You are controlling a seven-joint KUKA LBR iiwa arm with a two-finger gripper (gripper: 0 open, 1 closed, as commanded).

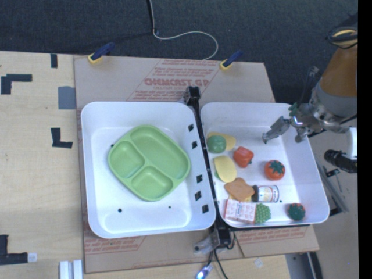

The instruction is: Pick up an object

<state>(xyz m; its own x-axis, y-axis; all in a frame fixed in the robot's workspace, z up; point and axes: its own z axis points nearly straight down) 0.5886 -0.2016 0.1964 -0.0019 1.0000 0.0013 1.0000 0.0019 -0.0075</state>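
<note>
You see the tool (278,130) hovering over the right bin (314,173), finger state unreadable, nothing visibly held. The tomato (275,169) lies below it, apart, near the red pepper (243,156).

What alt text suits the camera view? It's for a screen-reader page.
A robot claw hovers over the right bin, which holds small toy foods, including a tomato and a red pepper. The left bin holds a green divided plate.
</note>
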